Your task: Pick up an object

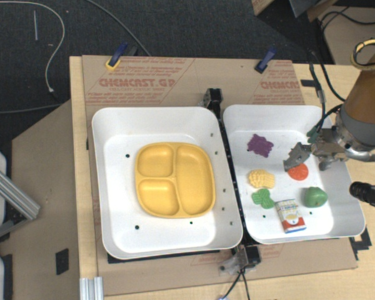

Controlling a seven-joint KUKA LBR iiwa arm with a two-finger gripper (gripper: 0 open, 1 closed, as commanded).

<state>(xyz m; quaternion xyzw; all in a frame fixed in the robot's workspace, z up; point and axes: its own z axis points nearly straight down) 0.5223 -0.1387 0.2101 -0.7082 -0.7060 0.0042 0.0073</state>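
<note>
Bench with two white bins (106,130), one yellow tray (175,180), six toys, tool (295,161) spread above one

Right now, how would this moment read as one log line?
gripper: above right bin, over round red toy | holding: nothing seen | yellow divided plate: left bin

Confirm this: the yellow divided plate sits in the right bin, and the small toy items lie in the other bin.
Wrong bin. The camera view shows the yellow divided plate in the left bin; the small toy items, such as the purple piece and green ball, lie in the right bin.
</note>
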